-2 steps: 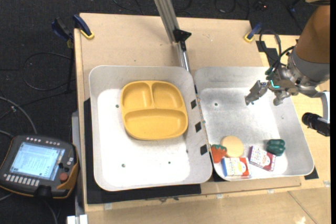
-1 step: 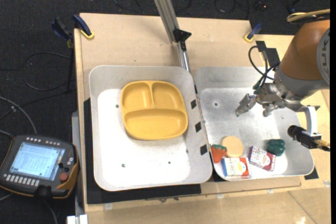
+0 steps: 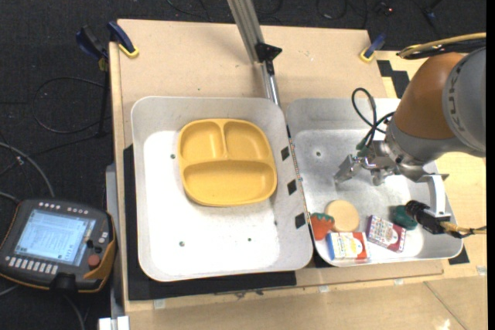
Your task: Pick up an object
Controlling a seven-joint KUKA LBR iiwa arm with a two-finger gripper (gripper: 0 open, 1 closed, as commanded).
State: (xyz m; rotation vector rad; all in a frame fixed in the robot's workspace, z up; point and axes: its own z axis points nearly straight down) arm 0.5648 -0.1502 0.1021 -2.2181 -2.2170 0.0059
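Note:
My gripper (image 3: 360, 172) hangs low over the bare floor of the right bin (image 3: 325, 137), near its middle, with the fingers spread open and nothing between them. Below it, along the bin's front edge, lie a round tan disc (image 3: 343, 214), a small red and green piece (image 3: 321, 224), a white, orange and blue carton (image 3: 346, 246), a pink patterned box (image 3: 385, 233) and a small green item (image 3: 402, 214). The disc is the closest of them, a short way in front of the fingers.
The left bin (image 3: 155, 243) holds a yellow divided plate (image 3: 227, 161). A slanted metal pole (image 3: 241, 4) rises from between the bins at the back. A teach pendant (image 3: 54, 242) lies off the bench at the left.

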